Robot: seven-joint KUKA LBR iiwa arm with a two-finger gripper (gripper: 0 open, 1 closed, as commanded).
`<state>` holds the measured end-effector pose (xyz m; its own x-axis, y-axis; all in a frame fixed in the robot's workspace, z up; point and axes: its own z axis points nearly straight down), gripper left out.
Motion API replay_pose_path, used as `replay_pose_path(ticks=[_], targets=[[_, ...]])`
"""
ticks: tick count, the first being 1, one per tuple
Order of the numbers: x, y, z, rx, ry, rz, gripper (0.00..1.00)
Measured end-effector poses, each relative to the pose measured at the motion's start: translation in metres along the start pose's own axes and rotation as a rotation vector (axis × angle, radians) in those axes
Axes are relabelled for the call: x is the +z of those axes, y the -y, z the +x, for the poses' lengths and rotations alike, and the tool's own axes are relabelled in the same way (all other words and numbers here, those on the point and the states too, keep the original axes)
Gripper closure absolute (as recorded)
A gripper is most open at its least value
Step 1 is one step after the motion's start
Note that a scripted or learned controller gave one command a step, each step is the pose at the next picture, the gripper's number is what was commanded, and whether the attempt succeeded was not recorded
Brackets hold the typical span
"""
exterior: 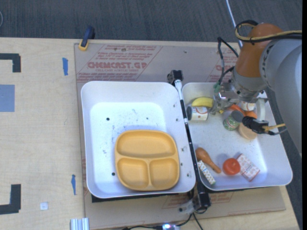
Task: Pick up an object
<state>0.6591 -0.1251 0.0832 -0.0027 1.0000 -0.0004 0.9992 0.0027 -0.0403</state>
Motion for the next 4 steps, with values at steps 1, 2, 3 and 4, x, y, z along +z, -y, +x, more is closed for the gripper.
replay_pose_path(ticks=[1, 2, 3, 4], targets=[[0.000, -0.002, -0.073, -0.008, -0.020, -0.005, 1.00], [-0.001, -0.002, 0.015, -0.001, -0.001, -0.007, 1.00], [-0.002, 0.023, -0.050, 0.003, 0.001, -0.039, 1.00], [-0.002, 0.019, -0.003, 0.001, -0.002, -0.039, 1.00]])
